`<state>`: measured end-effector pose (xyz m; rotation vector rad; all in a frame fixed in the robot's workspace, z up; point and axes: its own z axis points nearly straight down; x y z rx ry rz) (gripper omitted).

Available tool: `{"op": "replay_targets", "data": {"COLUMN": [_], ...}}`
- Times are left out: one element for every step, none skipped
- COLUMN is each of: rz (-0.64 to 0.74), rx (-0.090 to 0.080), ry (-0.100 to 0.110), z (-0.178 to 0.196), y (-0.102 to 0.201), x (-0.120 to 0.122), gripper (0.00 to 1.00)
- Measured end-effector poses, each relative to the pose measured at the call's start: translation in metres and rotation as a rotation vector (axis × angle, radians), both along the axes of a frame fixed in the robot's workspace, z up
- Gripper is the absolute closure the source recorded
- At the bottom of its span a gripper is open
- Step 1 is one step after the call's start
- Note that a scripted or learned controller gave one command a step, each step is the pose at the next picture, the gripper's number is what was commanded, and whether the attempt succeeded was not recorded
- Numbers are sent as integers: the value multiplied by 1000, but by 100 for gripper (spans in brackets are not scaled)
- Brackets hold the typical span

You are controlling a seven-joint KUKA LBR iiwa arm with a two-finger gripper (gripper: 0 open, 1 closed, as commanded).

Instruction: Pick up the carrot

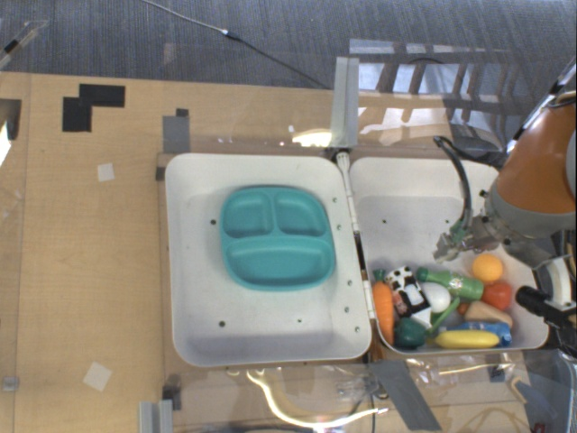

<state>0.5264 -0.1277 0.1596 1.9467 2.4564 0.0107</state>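
Two shallow white bins sit side by side: the left bin bears a teal sectioned plastic tray with bare floor around it. Rightward, the orange plastic carrot lies against the right bin's left wall amid crowded toys; the gripper hovers above, finger state unreadable.

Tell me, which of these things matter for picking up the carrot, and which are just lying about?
Part of the job:
carrot, by the right bin's near-left wall
pincer, above the pile
right bin, which holds the pile

Just lying about:
teal tray in the left bin
orange ball
tomato
banana
green bottle
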Motion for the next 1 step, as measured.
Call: {"op": "replay_targets", "data": {"rz": [200], "rx": [-8], "ry": [-1], "z": [95], "y": [-80], "x": [14], "gripper": [100]}}
